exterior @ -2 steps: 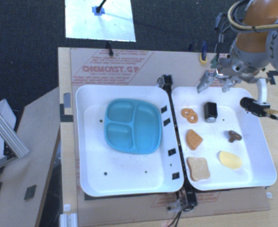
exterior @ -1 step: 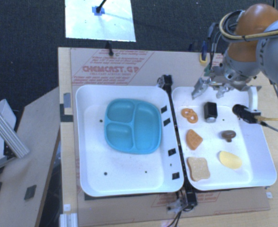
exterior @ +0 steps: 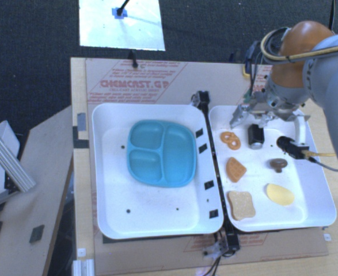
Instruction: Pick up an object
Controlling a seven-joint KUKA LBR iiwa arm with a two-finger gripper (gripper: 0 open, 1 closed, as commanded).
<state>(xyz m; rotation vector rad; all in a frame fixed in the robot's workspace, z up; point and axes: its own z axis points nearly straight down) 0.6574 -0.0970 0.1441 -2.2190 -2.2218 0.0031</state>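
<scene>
Two shallow white bins sit side by side on the counter [exterior: 53, 154]. The left bin [exterior: 108, 211] carries a blue divided plate [exterior: 160, 153] lying flat near its middle. The right bin [exterior: 318, 209] holds the small things: a pretzel [exterior: 230, 140] near the divider, an orange-brown nugget-like piece [exterior: 235, 169] just below it, a slice of toast [exterior: 241, 204] at the near edge, a pale yellow oval piece [exterior: 280, 194] to its right, a small brown mushroom-like piece [exterior: 278, 165] above that, and a dark cylinder [exterior: 255, 135] standing just beside the pretzel. The grey arm [exterior: 324, 62] reaches in from the right and its hand [exterior: 261, 118] hangs over the far end of the right bin, just above the dark cylinder; its fingers look spread apart with nothing between them. A black piece [exterior: 289, 146] juts out beside the hand.
</scene>
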